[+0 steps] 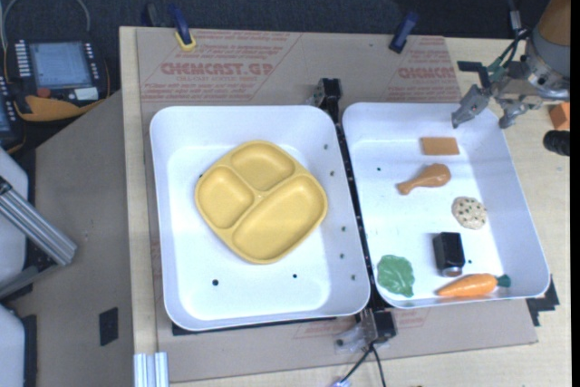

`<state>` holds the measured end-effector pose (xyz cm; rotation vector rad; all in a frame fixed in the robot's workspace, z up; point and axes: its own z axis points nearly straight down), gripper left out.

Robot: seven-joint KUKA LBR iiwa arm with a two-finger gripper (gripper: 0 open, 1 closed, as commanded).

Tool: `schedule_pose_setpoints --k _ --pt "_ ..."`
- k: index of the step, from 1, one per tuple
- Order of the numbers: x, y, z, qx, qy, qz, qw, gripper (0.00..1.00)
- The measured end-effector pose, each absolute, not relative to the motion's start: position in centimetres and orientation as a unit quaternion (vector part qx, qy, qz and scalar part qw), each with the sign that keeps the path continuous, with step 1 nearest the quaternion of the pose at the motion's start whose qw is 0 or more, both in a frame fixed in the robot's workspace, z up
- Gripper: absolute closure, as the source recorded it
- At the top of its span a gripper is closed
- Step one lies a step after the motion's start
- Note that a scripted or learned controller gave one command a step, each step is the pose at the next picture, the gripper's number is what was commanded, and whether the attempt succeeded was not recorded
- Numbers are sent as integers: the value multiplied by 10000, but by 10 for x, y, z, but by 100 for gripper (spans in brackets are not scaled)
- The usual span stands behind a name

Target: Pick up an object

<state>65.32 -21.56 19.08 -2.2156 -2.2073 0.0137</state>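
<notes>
The right bin holds several small things: an orange-brown flat slab, a chicken drumstick, a speckled cookie, a black block, a green leafy piece and a carrot. My gripper hangs over the bin's far right corner, up and to the right of the slab. Its two grey fingers are spread apart with nothing between them.
The left bin carries a yellow divided plate. A black clamp sits at the far end of the gap between the bins. Blue clips hold the brown board behind. A pendant with a screen lies at far left.
</notes>
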Motion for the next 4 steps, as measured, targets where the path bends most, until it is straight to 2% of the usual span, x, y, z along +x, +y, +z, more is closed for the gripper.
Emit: schedule_pose_setpoints --k 1,3,4 --pt "657 -215 201 -7070 -7072 2 1 0" --pt "657 -214 87 -7065 -7078 -2 30 0" --pt "658 -214 100 -7061 -7081 0 -4 100"
